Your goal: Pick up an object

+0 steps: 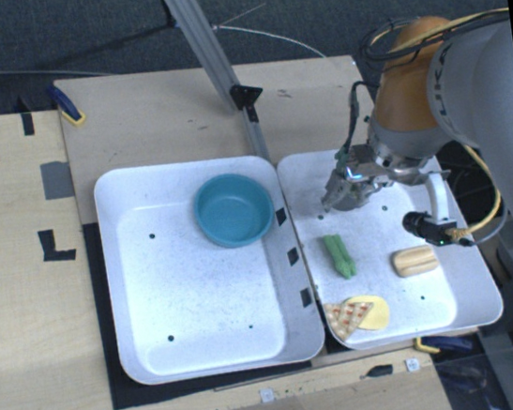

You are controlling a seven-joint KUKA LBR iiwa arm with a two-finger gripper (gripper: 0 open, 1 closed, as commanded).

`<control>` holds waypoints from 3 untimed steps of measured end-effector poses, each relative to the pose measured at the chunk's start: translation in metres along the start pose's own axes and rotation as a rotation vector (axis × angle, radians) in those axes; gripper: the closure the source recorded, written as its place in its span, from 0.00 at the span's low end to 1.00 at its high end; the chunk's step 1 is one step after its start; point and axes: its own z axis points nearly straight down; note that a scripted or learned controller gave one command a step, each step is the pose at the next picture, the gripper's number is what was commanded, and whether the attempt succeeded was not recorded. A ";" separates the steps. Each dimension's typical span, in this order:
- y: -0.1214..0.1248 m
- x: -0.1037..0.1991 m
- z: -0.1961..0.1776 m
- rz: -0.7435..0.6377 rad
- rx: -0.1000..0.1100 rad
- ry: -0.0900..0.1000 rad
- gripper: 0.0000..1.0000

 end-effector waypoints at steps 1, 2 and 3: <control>0.006 -0.004 -0.044 -0.001 0.000 0.000 1.00; 0.007 -0.005 -0.086 -0.002 -0.002 0.000 1.00; 0.004 0.055 -0.082 -0.006 0.004 0.001 1.00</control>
